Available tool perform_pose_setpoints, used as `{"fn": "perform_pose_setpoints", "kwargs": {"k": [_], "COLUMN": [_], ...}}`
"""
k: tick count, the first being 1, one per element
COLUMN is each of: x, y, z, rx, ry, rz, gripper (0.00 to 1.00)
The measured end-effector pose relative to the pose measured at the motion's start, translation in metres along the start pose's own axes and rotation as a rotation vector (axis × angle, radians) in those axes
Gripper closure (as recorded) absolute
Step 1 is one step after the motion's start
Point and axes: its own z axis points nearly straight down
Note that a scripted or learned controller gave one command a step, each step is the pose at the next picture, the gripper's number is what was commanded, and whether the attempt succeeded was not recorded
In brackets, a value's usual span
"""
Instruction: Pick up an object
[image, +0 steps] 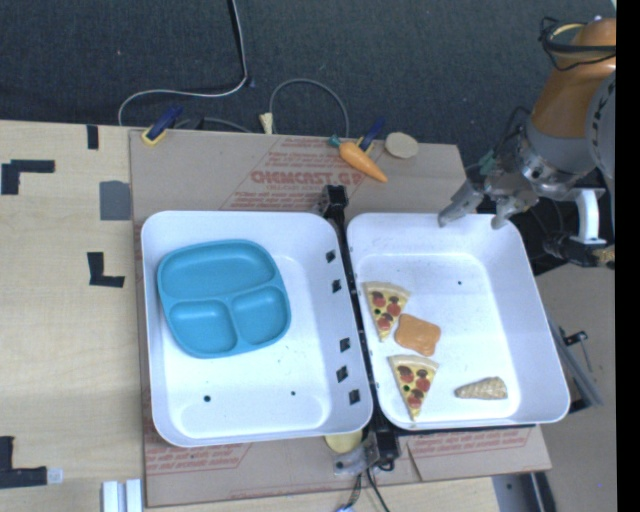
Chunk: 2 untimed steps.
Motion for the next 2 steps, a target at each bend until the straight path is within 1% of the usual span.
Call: {"fn": "perform_pose_setpoints", "kwargs": {"k": [1, 2], "x": [0.084, 0.063], "y": [-0.036, -0.086], "z": [0.127, 0.133], "rx": [-0.001, -0.008], "ry": [0.002, -0.001], "rz": [-0.001, 0.002], "gripper": [0.00, 0.00]}}
